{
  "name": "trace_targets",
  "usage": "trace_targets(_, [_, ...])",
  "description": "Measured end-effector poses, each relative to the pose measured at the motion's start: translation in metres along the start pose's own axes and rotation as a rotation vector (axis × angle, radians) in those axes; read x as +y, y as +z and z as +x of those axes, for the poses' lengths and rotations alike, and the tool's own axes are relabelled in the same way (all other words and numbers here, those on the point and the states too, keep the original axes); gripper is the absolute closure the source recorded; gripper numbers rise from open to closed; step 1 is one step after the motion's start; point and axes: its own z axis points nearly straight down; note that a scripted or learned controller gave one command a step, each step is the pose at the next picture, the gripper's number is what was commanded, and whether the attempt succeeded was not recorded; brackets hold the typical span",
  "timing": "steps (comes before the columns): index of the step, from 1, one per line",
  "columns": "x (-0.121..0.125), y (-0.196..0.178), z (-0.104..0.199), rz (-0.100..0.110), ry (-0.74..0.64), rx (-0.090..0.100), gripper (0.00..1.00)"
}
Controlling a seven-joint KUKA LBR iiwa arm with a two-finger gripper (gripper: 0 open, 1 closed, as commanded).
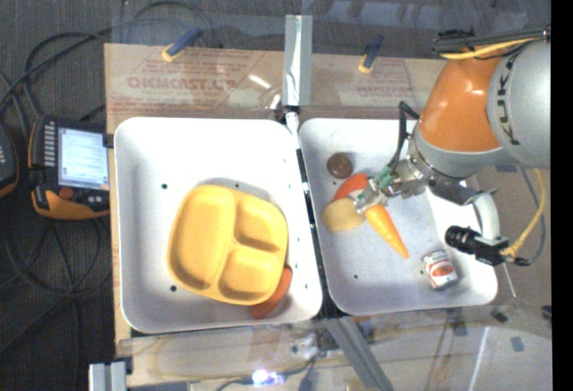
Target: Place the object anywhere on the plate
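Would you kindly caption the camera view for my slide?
Gripper over carrot in right bin; yellow plate in left bin.

A: Camera position?
B: One fixed camera above the bench (179, 85), looking down at a slight slant.
A: Coverage?
B: Both white bins fit in frame: left bin (143, 228), right bin (349, 286). Grey carpet with cables fills the top. Distance is moderate.
A: Arm entry?
B: The arm (488, 112) enters from the frame's right.
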Motion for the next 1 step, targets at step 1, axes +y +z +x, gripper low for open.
trace_targets(1, [0.0011, -0.0001, 0.0683, -0.001, -0.4, 0.001, 1.0])
